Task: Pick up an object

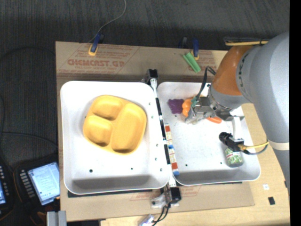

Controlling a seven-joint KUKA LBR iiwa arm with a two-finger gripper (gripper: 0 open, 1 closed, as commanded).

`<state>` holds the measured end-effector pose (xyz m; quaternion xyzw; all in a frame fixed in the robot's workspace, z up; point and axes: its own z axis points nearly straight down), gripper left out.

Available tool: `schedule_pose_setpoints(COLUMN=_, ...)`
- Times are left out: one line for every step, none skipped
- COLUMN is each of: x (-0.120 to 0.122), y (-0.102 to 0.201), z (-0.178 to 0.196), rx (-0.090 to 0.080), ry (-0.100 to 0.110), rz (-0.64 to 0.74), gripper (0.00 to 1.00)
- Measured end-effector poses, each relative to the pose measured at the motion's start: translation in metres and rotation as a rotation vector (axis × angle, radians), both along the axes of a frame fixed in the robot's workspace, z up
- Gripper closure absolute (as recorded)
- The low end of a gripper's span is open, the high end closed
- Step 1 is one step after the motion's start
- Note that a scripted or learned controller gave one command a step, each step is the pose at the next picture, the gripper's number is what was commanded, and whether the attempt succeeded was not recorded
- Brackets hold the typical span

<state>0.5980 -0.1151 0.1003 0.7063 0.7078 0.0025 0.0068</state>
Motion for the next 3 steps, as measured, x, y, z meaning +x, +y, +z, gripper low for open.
schedule_pose_setpoints(x=0.015, y=0.068, z=0.106, rx=0.005, ry=0.01, rz=0.001, gripper=1.0)
schedule_pose_setpoints(x=0.014, y=0.067, z=0.105, rx=0.004, ry=0.013, rz=-0.002, gripper=0.0)
schedule_pose_setpoints(x=0.033, y=0.004, z=-0.004, rx=0.003, ry=0.016, rz=-0.004, gripper=0.0)
